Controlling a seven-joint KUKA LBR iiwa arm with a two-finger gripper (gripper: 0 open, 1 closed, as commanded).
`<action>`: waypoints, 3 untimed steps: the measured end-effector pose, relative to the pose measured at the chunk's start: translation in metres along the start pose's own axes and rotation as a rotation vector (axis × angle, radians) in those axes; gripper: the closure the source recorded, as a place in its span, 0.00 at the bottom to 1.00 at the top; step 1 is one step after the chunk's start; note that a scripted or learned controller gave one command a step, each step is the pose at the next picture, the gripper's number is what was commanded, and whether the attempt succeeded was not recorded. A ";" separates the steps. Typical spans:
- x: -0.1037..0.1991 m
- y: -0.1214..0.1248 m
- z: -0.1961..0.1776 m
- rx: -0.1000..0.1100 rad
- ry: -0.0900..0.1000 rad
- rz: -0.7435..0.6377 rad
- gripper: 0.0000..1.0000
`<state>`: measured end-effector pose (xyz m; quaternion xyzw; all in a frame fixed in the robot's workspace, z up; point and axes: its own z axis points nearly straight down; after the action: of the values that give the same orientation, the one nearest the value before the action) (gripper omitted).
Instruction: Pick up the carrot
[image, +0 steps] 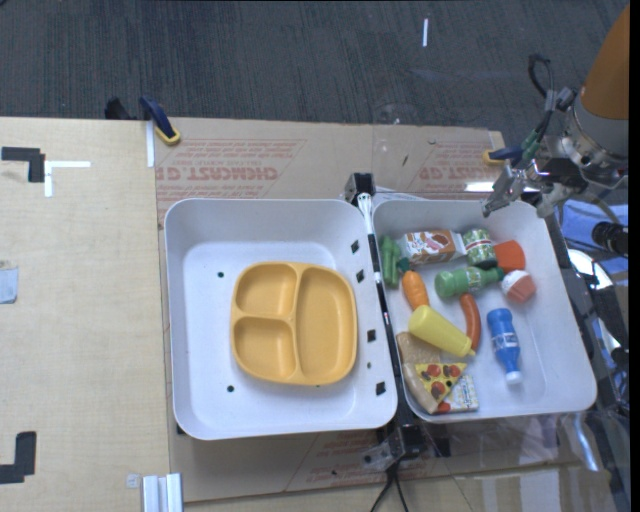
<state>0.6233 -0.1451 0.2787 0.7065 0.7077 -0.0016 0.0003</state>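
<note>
Partly, green toys overlap the carrot (415, 290).

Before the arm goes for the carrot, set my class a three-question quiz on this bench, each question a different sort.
1. True or false: the carrot lies in the same bin as the yellow plate.
2. Which lies right beside the carrot? A) blue bottle B) yellow bottle C) pizza slice
3. Fill in: the gripper hovers near the right bin's ____ edge.

Key: 1 false, it lies in the right bin; 2 B; 3 far.
</note>
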 end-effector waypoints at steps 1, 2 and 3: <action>0.046 0.008 0.159 -0.015 0.002 0.165 0.00; 0.043 -0.024 0.186 0.000 0.003 0.307 0.00; 0.050 -0.035 0.187 0.004 0.003 0.600 0.00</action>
<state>0.5880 -0.0952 0.0913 0.8842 0.4671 -0.0021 -0.0018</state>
